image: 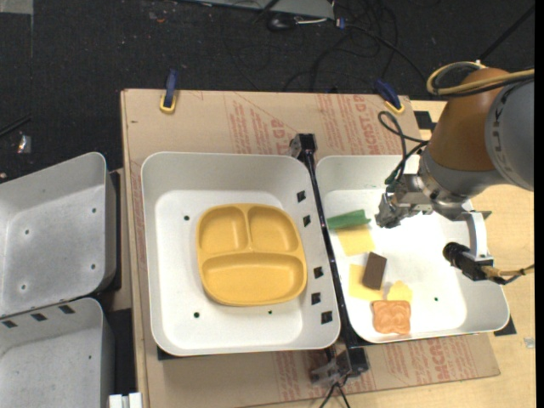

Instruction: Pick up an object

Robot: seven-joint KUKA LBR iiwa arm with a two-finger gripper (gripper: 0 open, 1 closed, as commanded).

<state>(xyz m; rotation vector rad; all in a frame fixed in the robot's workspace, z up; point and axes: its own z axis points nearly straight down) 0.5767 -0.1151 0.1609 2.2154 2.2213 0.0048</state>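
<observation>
The right bin (476, 313) holds several small objects along its left side: a green block (347, 221), a yellow block (356, 242), a brown block (375, 270) lying on a yellow piece (360, 284), a small yellow piece (398, 291) and an orange textured piece (392, 316). My gripper (389, 214) hangs over the upper middle of this bin, just right of the green block. From this angle the arm's wrist covers the fingers.
The left bin (170, 313) carries a yellow divided plate (252, 254). A black divider (319, 228) runs between the bins. Grey trays (51, 228) lie off the bench at the left. Cables hang near the arm at the right.
</observation>
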